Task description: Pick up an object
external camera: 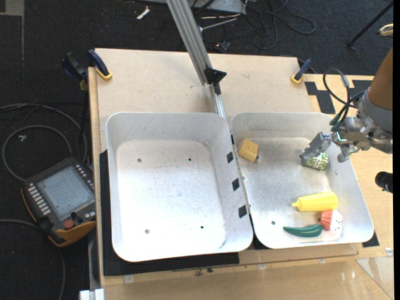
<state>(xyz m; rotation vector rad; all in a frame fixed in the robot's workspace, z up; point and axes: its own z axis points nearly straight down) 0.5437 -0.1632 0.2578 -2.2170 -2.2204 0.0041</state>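
Green pepper (pixel 304 230) lies frontmost — end effector (pixel 317 150), reaching from right, grips green-white object (pixel 315 161).

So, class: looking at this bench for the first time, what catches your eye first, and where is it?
The gripper reaching in from the right, down at a green object in the right bin. Next, the yellow bottle near that bin's front and the yellow block by the divide.

A pale wooden bench (pixel 162 86) stands on dark carpet (pixel 44 36) (cables (pixel 275 11) trail across it), with a handheld control pad (pixel 59 199) lying at the left.
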